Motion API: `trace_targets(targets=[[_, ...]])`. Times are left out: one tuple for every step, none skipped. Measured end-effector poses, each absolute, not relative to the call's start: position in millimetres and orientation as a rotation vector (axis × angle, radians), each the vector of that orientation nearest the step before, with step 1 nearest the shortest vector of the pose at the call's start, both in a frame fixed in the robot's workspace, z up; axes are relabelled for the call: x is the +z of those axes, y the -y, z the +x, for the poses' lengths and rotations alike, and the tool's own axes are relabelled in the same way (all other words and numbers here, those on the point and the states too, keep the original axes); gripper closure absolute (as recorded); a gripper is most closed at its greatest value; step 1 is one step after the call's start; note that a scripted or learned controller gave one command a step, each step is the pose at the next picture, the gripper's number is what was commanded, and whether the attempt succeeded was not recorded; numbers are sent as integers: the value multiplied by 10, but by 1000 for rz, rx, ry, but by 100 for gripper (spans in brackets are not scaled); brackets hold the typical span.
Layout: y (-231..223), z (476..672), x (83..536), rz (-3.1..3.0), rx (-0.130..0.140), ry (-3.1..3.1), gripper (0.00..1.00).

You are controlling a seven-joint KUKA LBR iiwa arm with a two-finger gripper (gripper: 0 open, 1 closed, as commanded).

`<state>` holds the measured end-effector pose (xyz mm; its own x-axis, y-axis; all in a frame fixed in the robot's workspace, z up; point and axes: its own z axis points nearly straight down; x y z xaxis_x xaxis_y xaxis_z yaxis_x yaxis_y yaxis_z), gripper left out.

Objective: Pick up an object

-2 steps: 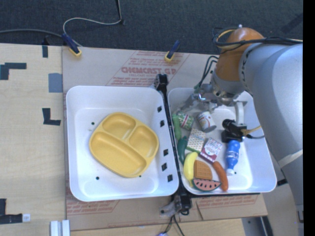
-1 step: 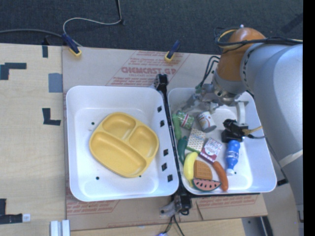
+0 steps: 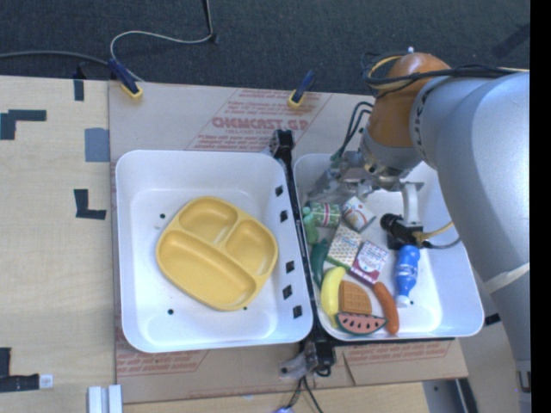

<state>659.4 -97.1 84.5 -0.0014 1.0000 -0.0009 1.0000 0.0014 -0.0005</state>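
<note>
Reading "CHEMCAST GP" in red, cardboard [image 3: 258, 120] behind both bins; state of the jaws [image 3: 346, 189] indiscernible.

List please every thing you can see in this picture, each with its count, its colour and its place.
bins: 2, white, side by side on the bench
divided plate: 1, yellow, in the left bin
bottle: 1, blue and white, right bin
watermelon slice: 1, red and green, right bin, near edge
carrot: 1, orange, right bin
banana: 1, yellow, right bin
clamps: 2, blue and yellow, far cardboard edge
arm: 1, grey with orange band, over right bin
gripper: 1, low among the toys
</note>
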Motion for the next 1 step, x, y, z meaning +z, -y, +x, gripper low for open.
trace_targets(targets=[[967,6596,943,2219,-1,-2224,100]])
